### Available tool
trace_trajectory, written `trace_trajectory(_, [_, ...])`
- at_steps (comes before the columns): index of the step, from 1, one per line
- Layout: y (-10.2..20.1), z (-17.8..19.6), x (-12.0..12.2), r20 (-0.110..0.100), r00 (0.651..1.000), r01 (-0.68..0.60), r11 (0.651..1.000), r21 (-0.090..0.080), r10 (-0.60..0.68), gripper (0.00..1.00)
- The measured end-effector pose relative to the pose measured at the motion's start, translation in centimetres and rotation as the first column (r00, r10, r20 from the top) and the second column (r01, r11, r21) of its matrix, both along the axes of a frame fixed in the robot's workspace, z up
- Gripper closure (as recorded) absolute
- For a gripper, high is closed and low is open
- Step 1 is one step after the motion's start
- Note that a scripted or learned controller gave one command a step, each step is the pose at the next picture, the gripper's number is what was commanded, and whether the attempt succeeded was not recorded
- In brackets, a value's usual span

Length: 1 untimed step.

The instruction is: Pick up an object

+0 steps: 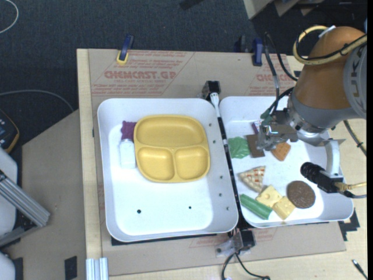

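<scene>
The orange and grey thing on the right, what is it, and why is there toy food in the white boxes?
That is a robot arm. A camera above the bench looks down on it at a slant. At its tip is a gripper for picking things up; it hangs low over the right bin, and I cannot tell if it holds anything. That bin has toy food: a green leafy piece, a pizza slice, yellow cheese, a green pod, a brown round cookie and an orange piece. The left bin holds a yellow divided plate, with a purple thing and a white thing beside it.
</scene>
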<state>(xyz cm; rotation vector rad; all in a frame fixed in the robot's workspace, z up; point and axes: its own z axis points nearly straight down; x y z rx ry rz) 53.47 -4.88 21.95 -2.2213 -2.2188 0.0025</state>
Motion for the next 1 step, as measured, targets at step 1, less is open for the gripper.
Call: trace_trajectory(1, [-0.89, 1.32, 1.16, 0.006, 1.000, -0.001, 1.000, -0.002, 0.001, 1.00])
